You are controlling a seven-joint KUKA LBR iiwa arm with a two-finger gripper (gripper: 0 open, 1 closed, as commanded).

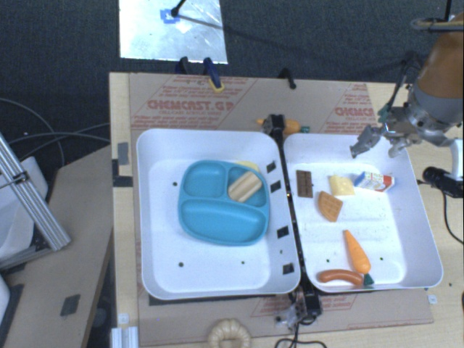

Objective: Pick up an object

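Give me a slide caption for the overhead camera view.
Open hand hovers over the right bin of toy food; blue plate sits in the left bin.

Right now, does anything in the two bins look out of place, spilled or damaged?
Nothing stands out. The blue plate lies flat in the left bin with a bread roll in one compartment. In the right bin, the carrot, sausage, cracker and chocolate bar lie apart. The gripper hovers open above.
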